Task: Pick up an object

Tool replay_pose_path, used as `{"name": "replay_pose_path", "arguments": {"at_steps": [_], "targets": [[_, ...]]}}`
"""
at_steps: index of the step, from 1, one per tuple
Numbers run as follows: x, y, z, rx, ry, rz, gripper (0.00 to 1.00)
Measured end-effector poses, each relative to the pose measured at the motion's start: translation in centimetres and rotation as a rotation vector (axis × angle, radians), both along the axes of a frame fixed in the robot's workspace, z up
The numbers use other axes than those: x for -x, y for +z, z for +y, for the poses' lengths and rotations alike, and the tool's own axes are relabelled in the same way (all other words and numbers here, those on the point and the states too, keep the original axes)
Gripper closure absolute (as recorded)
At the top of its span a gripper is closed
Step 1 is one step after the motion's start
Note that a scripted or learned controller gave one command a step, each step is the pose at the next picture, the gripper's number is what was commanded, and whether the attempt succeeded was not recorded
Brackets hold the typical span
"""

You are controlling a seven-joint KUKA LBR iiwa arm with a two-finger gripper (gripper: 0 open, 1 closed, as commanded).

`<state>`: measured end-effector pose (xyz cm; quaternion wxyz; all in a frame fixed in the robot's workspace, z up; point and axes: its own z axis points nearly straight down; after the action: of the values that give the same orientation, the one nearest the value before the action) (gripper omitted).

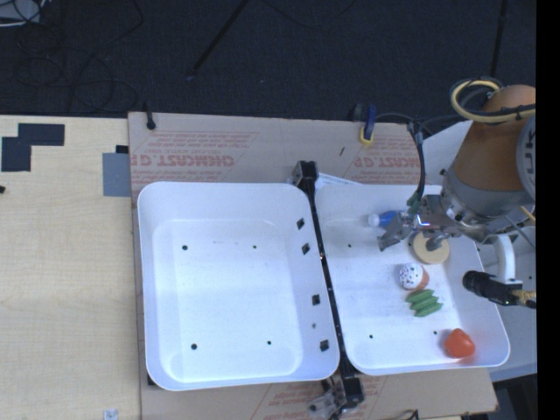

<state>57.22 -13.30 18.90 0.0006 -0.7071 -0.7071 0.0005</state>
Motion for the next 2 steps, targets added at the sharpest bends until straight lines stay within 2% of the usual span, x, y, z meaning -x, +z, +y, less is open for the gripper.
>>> {"name": "replay_pose_path", "arguments": {"at_steps": [1, 2], "targets": [[2.2, -0.9, -2.7, -0.001, -0.002, 0.004, 0.00], [-2.0, 3.2, -8.3, 0.005, -0.002, -0.007, 0.00]]}}
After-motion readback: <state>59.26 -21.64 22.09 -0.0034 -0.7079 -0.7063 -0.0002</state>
